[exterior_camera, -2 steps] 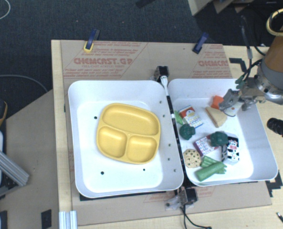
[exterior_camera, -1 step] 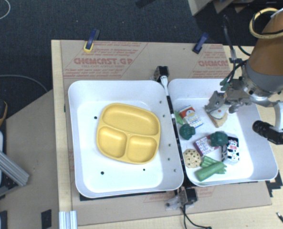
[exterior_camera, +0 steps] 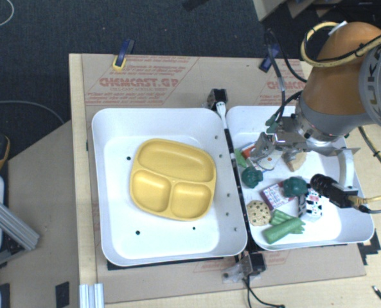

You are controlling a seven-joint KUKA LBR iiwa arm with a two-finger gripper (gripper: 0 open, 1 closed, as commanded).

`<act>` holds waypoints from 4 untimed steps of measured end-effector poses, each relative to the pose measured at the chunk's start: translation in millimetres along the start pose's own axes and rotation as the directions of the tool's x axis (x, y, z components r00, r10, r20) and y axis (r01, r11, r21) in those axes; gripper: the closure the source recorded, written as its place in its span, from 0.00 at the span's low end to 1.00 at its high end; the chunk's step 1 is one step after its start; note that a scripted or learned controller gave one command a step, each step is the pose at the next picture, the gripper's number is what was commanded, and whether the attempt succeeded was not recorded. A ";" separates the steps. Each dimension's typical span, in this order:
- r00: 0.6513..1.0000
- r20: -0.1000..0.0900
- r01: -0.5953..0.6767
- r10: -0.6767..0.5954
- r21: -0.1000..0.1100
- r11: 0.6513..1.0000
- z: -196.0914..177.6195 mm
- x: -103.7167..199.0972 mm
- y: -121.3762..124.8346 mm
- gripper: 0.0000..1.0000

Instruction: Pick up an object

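Note:
My gripper (exterior_camera: 275, 151) hangs over the upper part of the right bin (exterior_camera: 351, 226), below the orange band of the arm. Under and around it lie small toys: a dark green round one (exterior_camera: 250, 176), a red and green piece (exterior_camera: 244, 153) by the bin's left wall, and a tan piece (exterior_camera: 297, 160) to the right. Further forward sit a pink packet (exterior_camera: 274, 194), a teal lump (exterior_camera: 295, 186), a cookie (exterior_camera: 258, 212), a green vegetable-like toy (exterior_camera: 283, 227) and a black and white toy (exterior_camera: 312, 204). Nothing visibly sits between the fingers.
The left bin (exterior_camera: 110, 191) holds a yellow divided plate (exterior_camera: 173, 179). A black divider rail (exterior_camera: 230, 165) runs between the bins. Cables trail along the right bin's right side (exterior_camera: 354, 201). Cardboard lies under both bins.

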State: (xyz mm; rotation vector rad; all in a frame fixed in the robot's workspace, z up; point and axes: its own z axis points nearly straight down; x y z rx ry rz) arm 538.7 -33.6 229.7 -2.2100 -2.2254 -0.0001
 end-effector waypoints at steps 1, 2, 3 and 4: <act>1.000 0.001 -0.001 0.001 -0.001 1.000 -4.7 45.3 -12.8 1.00; 1.000 0.001 -0.001 0.001 0.001 1.000 -4.2 97.4 -30.9 1.00; 1.000 0.004 -0.009 0.009 0.001 1.000 7.3 82.2 -28.2 1.00; 1.000 0.003 -0.007 0.007 0.001 1.000 11.8 91.6 -39.9 1.00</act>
